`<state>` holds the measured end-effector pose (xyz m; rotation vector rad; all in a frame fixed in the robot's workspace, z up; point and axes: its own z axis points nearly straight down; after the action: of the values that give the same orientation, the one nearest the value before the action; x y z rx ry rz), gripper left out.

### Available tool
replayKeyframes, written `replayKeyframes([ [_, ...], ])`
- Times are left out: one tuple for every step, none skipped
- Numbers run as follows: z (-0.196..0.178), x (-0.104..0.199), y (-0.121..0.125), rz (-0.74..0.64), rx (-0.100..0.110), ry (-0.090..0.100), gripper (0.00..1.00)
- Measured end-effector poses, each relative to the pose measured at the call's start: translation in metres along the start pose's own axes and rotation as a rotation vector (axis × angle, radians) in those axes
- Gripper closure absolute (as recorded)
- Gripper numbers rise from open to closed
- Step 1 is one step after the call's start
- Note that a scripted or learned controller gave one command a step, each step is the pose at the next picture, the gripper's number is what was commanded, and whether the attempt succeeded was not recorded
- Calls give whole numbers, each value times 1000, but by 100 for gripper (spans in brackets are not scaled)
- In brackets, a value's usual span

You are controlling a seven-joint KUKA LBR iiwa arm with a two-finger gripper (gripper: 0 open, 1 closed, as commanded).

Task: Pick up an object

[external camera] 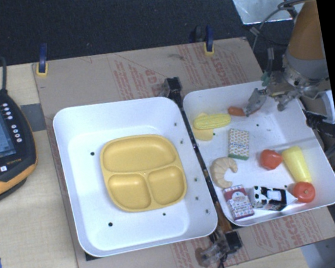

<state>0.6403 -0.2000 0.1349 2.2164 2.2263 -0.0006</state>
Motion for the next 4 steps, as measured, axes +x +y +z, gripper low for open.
replayKeyframes([
  [-3,33,-68,0,4,0,0],
  [44,3,-139,0,5,0,0],
  [43,-12,-81,1,1,1,0],
  [44,51,-128,-3,5,1,0],
])
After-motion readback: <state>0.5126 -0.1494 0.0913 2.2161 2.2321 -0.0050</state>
